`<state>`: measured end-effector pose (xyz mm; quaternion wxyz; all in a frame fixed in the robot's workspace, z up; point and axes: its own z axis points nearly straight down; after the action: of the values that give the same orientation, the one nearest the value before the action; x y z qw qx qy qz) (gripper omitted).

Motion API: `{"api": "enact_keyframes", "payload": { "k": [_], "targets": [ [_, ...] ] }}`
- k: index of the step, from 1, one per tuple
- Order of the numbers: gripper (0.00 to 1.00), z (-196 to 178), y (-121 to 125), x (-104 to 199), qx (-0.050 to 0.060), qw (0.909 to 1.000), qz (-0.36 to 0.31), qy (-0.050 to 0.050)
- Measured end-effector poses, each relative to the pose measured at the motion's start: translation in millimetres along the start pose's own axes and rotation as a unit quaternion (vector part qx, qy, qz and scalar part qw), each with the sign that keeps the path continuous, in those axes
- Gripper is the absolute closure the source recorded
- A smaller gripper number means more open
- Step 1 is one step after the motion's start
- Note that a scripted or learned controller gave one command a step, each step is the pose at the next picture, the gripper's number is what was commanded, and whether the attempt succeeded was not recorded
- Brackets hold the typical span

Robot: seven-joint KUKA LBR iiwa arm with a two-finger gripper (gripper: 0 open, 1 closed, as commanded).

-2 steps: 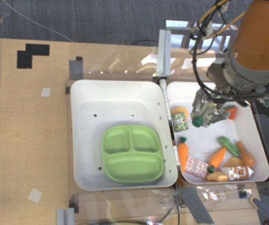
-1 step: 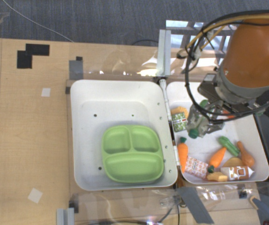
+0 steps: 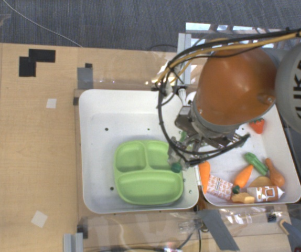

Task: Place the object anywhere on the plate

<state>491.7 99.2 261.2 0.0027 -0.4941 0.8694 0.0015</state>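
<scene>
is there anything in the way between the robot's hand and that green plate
Nothing visible blocks it. The hand hangs at the right edge of the green plate in the left bin. The toy food, including a carrot, lies in the right bin.

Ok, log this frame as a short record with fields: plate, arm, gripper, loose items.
plate: green, three compartments, in left bin
left bin: white, holds the plate
arm: reaches from the right, orange band above the bins' shared edge
gripper: by plate's right rim, small green item at its tip
right bin: carrots, green vegetable, small cartons, red item
</scene>
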Motion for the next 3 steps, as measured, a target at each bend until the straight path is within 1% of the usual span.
{"api": "enact_keyframes", "payload": {
  "k": [1,2,3],
  "targets": [
    [1.0,-81.6,-59.4,-15.7,0.005,0.9985,-0.054,-0.002],
    [1.0,-31.5,-2.0,-38.9,0.001,0.9977,-0.068,0.0],
    [1.0,-80.3,22.2,-31.5,0.004,0.9927,-0.12,-0.002]
  ]
}}
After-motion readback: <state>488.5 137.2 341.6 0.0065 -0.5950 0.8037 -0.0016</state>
